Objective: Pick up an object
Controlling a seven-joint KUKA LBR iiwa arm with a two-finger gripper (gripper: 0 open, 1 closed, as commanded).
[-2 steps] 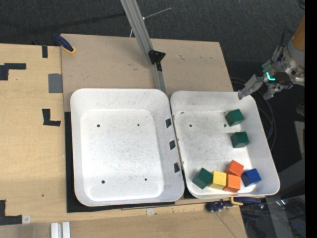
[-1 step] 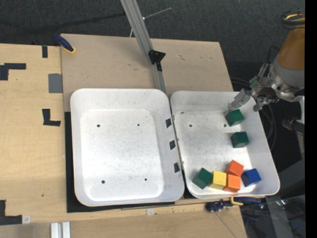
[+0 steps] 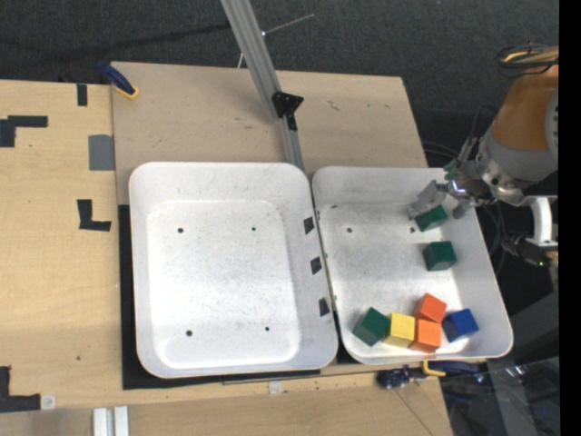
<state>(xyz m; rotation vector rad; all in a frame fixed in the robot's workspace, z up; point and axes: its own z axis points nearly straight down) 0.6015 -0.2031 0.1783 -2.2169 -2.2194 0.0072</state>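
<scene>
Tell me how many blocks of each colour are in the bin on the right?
Green blocks: 3, one by the gripper at, one at, one at
Orange blocks: 2
Yellow block: 1
Blue block: 1
Total: 7 blocks

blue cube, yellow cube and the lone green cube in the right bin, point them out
blue cube [image 3: 462, 322], camera view, top face
yellow cube [image 3: 402, 327], camera view, top face
lone green cube [image 3: 439, 255], camera view, top face

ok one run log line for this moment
arm: over right bin | pincer: at dark green block, grip unclear | loose: green cube, five blocks at near edge
</scene>
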